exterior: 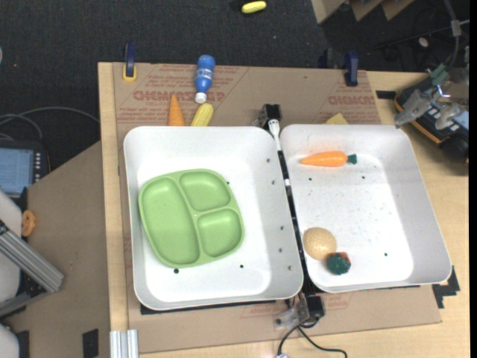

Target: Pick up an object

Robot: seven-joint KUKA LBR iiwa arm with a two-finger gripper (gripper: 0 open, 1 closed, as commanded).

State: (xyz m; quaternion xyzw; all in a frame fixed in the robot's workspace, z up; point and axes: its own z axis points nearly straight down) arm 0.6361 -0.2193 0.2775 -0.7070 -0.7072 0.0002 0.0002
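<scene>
Bins: two shallow white plastic bins side by side on the table (74, 222), left bin (257, 222), right bin (406, 200), edges touching down the middle.
Left bin contents: one light green three-compartment plastic plate (191, 216), flat, left of centre.
Right bin contents: three things. One orange toy carrot with a dark green top (326, 159) lay on its side near the far edge. One round beige ball-like object (319, 242) sat near the front left corner. One small object, green with a red patch (339, 263), was touching the beige one on its front right.
Behind the bins: three things on the brown cardboard sheet (298, 88): one small blue and white bottle (203, 77), one orange cone-shaped piece (175, 111), one yellow piece (202, 114), the last two just beside each other at the left bin's far rim.
Clamps: two blue clamps at the far edge, left (130, 60) and right (351, 69).
Floor: one yellow oblong object (254, 7) on the dark carpet, well apart from the table.
Claw: cannot tell how open it was or whether it gripped anything.
</scene>
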